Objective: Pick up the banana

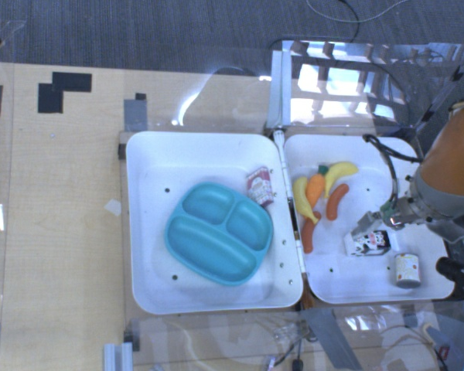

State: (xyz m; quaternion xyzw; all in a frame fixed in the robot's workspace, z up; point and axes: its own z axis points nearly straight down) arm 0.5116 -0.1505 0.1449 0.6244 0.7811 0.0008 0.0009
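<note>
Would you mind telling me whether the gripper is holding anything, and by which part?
Nothing is held: the gripper hangs over the small black-and-white carton, well apart from the banana.

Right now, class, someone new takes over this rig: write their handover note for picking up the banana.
Pincer: low in the right bin, above a small carton; grip state unclear.
Banana: at the bin's back left, beside a carrot, another banana and a sausage.
Done: nothing; the banana lies in the bin, not in the pincer.
Left: move to the banana, grasp, lift.
</note>
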